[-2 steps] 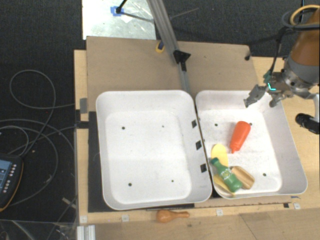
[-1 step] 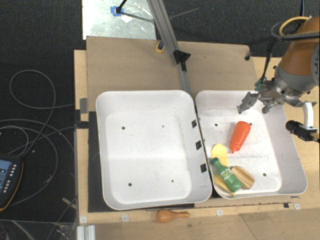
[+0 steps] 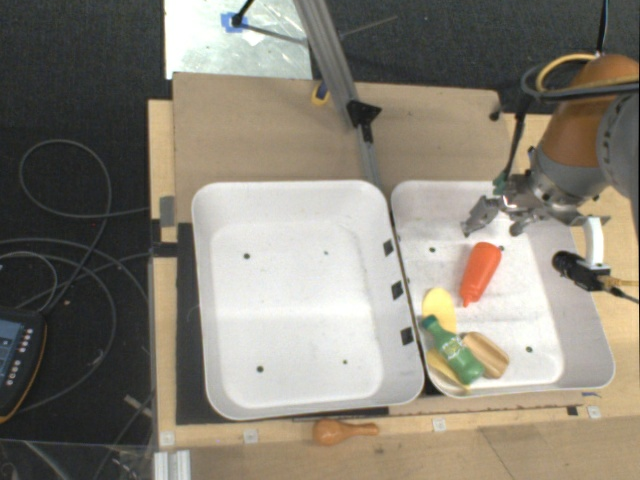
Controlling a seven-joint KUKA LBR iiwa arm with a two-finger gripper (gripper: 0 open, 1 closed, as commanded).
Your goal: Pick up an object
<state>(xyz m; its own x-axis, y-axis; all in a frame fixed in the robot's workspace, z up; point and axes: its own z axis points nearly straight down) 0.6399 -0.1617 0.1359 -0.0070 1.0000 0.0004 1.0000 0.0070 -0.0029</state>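
Note:
In the right bin [image 3: 575,368] an orange carrot-shaped object [image 3: 479,272] lies near the middle. Below it, toward the bin's front left, rest a yellow banana [image 3: 439,309], a green bottle [image 3: 452,353] and a tan bread-like piece [image 3: 489,353], crowded together. My gripper [image 3: 496,218] hovers at the bin's back, just above and right of the carrot's top end. Its fingers [image 3: 477,216] are spread apart, with nothing between them.
The left bin [image 3: 290,298] sits beside the right one, joined by black clips. A grey camera pole [image 3: 335,63] slants down to the bins' back edge. A tan pear-shaped object [image 3: 343,430] lies on the bench in front of the bins.

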